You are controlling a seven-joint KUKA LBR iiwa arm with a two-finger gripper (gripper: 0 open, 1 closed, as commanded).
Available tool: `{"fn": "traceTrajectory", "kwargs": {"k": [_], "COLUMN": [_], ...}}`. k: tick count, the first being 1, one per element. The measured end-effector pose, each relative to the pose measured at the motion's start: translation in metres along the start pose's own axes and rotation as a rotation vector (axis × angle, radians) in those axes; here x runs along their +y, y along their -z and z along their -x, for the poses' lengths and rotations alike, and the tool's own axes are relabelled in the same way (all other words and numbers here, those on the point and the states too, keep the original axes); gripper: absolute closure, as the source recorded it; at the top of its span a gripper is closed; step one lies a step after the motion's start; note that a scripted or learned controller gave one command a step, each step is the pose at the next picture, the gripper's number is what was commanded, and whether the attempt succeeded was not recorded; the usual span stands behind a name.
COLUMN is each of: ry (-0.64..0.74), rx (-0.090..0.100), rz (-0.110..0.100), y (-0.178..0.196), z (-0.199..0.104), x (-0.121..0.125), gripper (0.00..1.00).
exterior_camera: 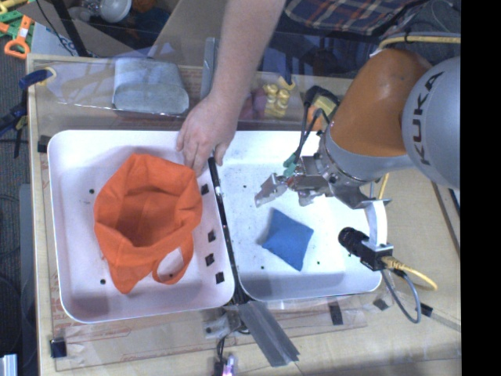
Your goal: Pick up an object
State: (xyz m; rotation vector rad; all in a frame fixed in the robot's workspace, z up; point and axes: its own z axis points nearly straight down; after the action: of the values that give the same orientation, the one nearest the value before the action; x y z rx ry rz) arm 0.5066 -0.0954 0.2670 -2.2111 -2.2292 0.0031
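Note:
A blue square beanbag (287, 239) lies flat on the floor of the right bin (250, 284). My gripper (268, 190) hangs above the right bin, just up and left of the beanbag and apart from it. Its fingers (264, 194) stand spread with nothing between them. An orange cloth bag (145, 218) with a loop handle sits crumpled in the left bin (66, 210).
A person's hand (203, 135) reaches down from the top and rests at the divider between the bins, close to my gripper's left. The grey arm with its orange band (383, 108) fills the upper right. A yellow cable (411, 276) trails over the bench at the right.

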Motion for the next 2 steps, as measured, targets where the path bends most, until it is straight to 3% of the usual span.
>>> {"fn": "traceTrajectory", "kwargs": {"k": [1,2], "ry": [-0.051,-0.154], "rx": [0.0,0.0], "rz": [0.0,0.009], "y": [-0.063,-0.172], "z": [0.057,0.078], "x": [0.006,0.0], "gripper": [0.0,0.0]}}
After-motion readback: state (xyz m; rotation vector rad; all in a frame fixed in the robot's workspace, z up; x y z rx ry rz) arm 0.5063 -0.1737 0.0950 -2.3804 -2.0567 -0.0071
